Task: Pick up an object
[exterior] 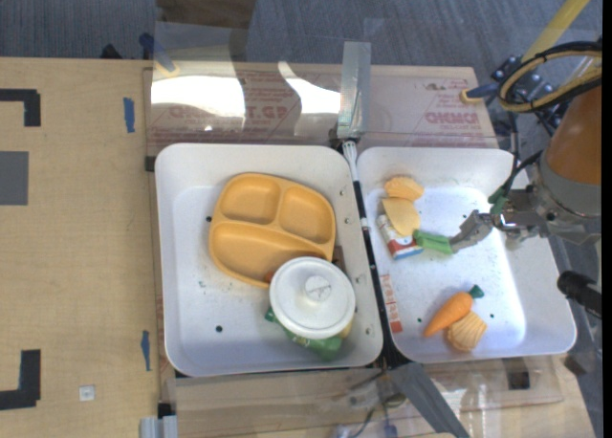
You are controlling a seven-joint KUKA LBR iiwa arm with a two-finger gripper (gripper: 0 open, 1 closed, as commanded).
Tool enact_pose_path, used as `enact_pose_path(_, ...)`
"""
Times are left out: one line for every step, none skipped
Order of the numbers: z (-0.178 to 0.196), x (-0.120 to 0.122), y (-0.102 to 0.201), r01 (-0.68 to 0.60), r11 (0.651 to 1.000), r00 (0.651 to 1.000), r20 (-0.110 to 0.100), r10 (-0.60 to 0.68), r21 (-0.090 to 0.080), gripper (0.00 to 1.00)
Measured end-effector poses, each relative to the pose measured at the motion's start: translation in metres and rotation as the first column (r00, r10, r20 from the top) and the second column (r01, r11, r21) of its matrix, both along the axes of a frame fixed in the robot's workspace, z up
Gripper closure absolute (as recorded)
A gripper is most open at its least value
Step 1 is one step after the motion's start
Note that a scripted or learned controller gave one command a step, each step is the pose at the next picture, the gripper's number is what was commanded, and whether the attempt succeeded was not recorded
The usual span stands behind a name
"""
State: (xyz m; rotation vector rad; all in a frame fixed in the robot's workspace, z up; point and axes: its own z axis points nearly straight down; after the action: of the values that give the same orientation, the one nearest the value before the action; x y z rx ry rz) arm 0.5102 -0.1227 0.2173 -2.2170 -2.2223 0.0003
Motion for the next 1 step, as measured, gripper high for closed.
enact_pose_path(0.0000,0.0000,0.0000,0.000,1.000,1.000,0.000,0.000,0.000,0.00)
